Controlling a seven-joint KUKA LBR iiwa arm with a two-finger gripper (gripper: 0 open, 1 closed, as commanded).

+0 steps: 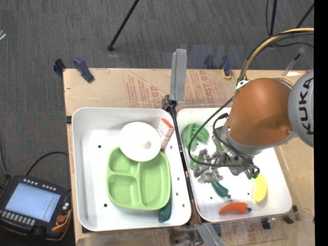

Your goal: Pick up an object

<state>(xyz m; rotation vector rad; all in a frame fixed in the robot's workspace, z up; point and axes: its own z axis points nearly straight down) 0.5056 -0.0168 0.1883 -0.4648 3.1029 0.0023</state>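
Gripper (209,172) is down low in the right bin (283,201), at its left-middle, under the orange band (259,119). Whether it is open or closed cannot be told: the metal end is small and cluttered, and nothing can be seen held in it. Candidate objects sit close around it: a dark green piece (220,189) just near-right of it, a green bunch (196,133) on the far side against the bin's left wall, a yellow piece (260,189) to the right, and an orange carrot-like piece (234,208) by the near wall. Risk 1: the gripper looks placed between objects, not over one, so a close here is likely to be made on air or to clip only the tip of the dark green piece, which would then be flicked away. Risk 2: the left wall and the divider (180,147) are near; a sideways correction could be stopped by the rim. Risk 3: small rounded pieces on a smooth white floor are easily pushed, not grasped. Left bin (84,188) holds a green tray (138,186), a white plate (140,141) partly on it and a small carton (165,129); these are well apart from the gripper and unlikely to be disturbed.
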